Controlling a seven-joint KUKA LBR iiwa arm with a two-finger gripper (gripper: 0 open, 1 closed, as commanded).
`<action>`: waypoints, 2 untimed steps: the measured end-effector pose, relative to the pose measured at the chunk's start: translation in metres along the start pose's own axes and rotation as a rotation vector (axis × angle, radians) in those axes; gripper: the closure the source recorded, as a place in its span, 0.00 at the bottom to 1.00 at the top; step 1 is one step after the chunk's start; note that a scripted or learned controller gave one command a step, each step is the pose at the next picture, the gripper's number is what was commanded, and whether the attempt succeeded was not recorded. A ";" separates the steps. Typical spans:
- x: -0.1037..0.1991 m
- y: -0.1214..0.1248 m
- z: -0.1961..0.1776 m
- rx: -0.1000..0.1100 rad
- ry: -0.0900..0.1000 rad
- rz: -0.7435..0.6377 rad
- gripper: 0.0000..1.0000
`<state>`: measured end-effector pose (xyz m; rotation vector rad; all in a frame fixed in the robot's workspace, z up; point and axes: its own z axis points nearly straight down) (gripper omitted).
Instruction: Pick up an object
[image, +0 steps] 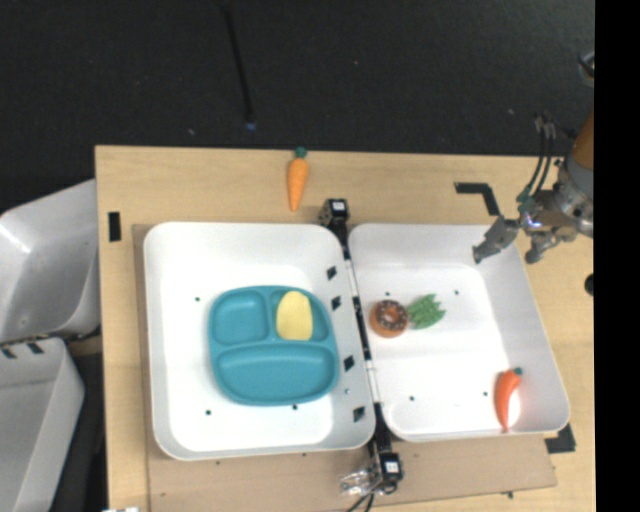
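Two shallow white bins sit side by side on a pale wooden bench (120, 400), joined along the middle by a row of small black clips.

Nearest the viewer, in the right bin (450, 400), a red-orange toy carrot (508, 396) lies close to the near right corner. Its long axis runs near to far, almost upright in the view, with the small dark-green top at the far end and the pointed tip toward the near rim.

Farther in, near the middle of the left bin (170, 300), rests a teal divided plate (265, 360) with three compartments. A yellow oval object (294, 315) lies in the far right compartment.

At about the same depth in the right bin, a round brown doughnut-like toy (389, 318) sits near the left wall, with a leafy green toy (426, 311) touching its right side.

Beyond the bins, on the bare bench near the far edge, an orange carrot (297, 179) lies with its green top pointing far and its tip pointing near, its long axis nearly straight near to far.

At the far right, the gripper (514, 241) hovers over the far right corner of the right bin. Its two dark fingers are spread apart with nothing between them, well away from every toy.
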<state>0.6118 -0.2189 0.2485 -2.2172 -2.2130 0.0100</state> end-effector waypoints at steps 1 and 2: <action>0.001 0.002 -0.008 -0.013 -0.003 -0.002 0.00; -0.003 0.001 0.034 -0.009 -0.003 -0.002 0.00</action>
